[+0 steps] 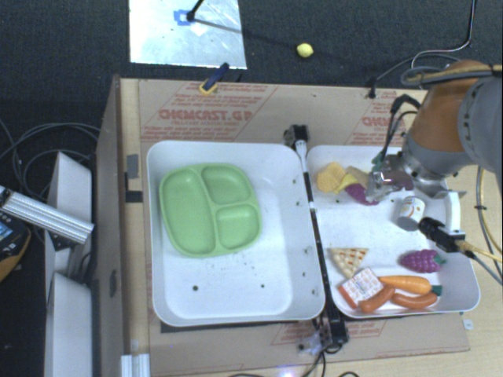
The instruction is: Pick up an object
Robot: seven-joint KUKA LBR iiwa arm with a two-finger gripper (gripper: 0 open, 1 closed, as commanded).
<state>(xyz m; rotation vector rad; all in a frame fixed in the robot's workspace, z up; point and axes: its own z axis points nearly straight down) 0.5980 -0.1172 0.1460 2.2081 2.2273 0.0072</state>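
Cardboard covers the bench under two white bins, and the gripper (380, 185) is down in the right bin (464, 293), right at a purple piece (361, 194); whether its fingers are parted or closed, I cannot tell. Beside that piece lies one yellow food (333, 178). Nearer the front edge: one cracker wedge (349, 258), one grape bunch (420, 261), one carrot (405, 283), one sausage (397, 299), one small carton (361, 285). Left bin (228, 305) carries a single green divided plate (209, 208), with bare floor around it.
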